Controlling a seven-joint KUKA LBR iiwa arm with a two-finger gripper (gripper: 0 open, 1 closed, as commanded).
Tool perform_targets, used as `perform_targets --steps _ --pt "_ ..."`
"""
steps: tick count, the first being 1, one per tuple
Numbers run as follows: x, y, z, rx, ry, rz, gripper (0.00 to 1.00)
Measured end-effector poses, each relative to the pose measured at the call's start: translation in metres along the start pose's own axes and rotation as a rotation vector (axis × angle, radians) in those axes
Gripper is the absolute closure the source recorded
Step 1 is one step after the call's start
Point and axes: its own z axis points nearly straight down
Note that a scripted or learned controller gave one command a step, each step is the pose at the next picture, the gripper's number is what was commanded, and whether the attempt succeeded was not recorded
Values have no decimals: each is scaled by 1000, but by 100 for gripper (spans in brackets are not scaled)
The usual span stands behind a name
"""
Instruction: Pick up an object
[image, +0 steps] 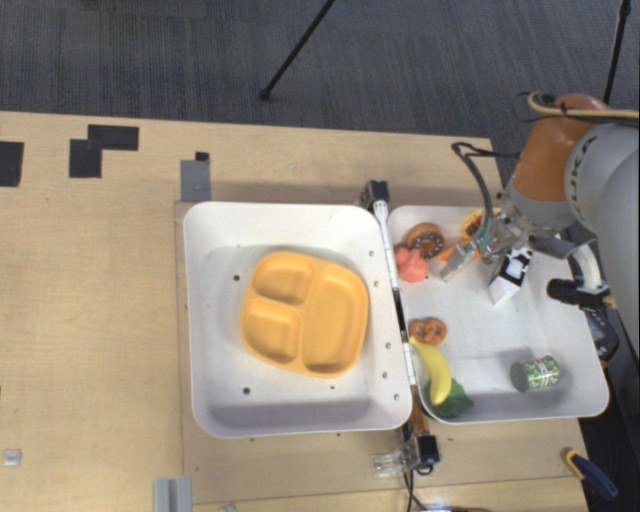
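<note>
A: Risk w/ the gripper (462, 258)?

B: It's poised low in the right bin (575, 400), near the pink toy (411, 263) and donut (425, 240). A crowded corner, so two items could be nudged or a grasp missed. Fingers: can't be told (blurred).

A: Bin contents?

B: Right: pink toy, donut, 2nd pastry (428, 330), banana (436, 368), green can (537, 374), white block (508, 279). Left bin (215, 400): a yellow tray (303, 311), w/ nothing seen in its compartments. No object is lifted yet.
</note>
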Motion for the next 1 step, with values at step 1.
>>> perform_targets --steps 1 --pt "-35 -44 -1 -28 -29 -218 0"
